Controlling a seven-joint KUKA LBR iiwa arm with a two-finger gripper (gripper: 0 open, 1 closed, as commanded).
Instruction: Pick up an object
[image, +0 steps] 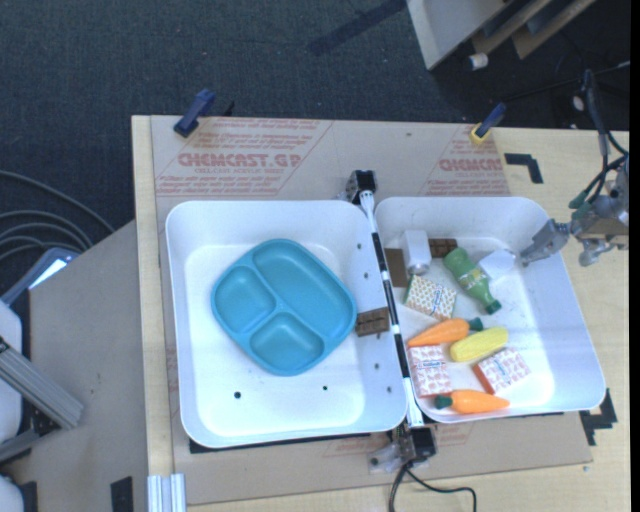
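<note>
A: Gripper (545, 243) is at the far right rim of the right bin (575, 330), above the green bottle (472, 280). Are its fingers apart or together?

B: I cannot tell. It looks grey and small there, and nothing shows between the fingers.

A: What lies near the green bottle?

B: The bottle lies tilted in the far part of the right bin. Just left of it is a small white bottle (417, 252) and a brown block (441, 246). A checkered packet (430, 296) is beside its lower end. Nearer to the camera from the bottle are a carrot (440, 333), a yellow corn cob (478, 345), two red and white packets (428, 369), and a second carrot (476, 402) near the front rim.

A: And the other bin?

B: The left bin (200, 400), well left of the bottle, bears a blue divided plate (283, 305). A small brown piece (372, 322) sits at the wall between both bins. Both bins stand on the tabletop (240, 160).
</note>
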